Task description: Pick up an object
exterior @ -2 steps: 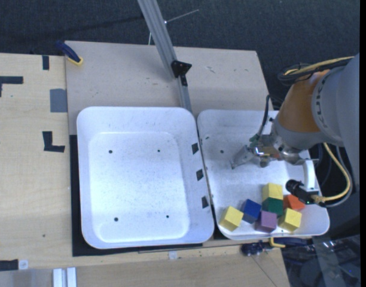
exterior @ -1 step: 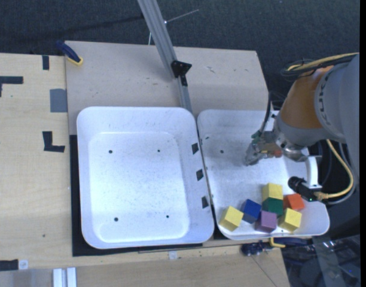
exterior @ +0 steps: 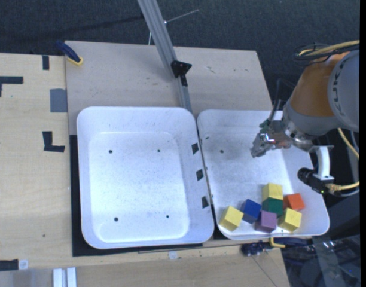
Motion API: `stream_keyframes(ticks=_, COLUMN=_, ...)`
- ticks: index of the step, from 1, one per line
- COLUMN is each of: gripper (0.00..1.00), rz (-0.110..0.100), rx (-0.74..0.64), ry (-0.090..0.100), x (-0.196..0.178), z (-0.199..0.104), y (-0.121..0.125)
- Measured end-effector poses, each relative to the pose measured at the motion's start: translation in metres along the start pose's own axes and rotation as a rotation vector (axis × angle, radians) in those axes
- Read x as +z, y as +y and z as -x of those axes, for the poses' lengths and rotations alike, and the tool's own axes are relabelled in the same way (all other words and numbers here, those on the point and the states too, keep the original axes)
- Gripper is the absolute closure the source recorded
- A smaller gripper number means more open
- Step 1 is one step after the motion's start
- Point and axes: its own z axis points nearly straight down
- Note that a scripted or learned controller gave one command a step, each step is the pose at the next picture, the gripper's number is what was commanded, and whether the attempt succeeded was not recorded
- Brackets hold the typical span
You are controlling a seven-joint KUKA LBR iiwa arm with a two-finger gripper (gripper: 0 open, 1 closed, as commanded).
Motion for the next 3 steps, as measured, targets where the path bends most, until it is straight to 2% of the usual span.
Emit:
stream_keyframes(ticks=1, gripper=1.00, rz=0.001, rx=0.001, ry=-0.001, x=-0.050, z=0.010, y=-0.001)
stream_keyframes(ticks=2, gripper=1.00, rz=-0.003, rx=0.001, ry=0.001, x=-0.066, z=0.009, y=0.000)
stream_keyframes(ticks=3, gripper=1.00, rz=-0.004, rx=-0.005, ry=0.003, x=-0.064, z=-0.047, y=0.027)
